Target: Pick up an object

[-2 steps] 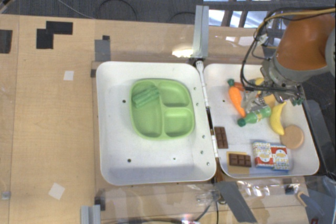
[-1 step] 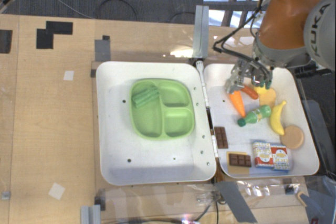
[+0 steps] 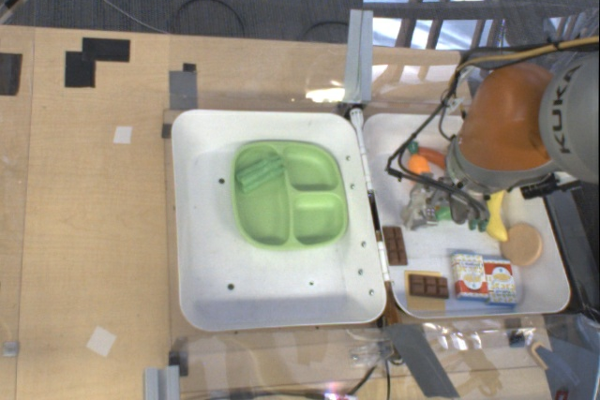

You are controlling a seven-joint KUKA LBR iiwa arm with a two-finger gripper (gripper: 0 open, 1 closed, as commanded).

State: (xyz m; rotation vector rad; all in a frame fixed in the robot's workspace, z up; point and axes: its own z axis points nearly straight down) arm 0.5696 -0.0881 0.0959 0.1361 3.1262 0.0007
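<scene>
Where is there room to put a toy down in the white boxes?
The left bin has bare floor all around the green divided plate, widest along its near edge and left side. The right bin is crowded: chocolate bar, small box, round cookie and banana sit close together, with the arm's gripper among them.

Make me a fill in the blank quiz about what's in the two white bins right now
1. The green divided plate sits in the ____ bin.
2. The small green piece on that plate matches its colour: ____.
3. The arm's gripper hangs over the ____ bin.
4. The round tan cookie lies to the ____ of the yellow banana.

Missing words: left; green; right; right
</scene>
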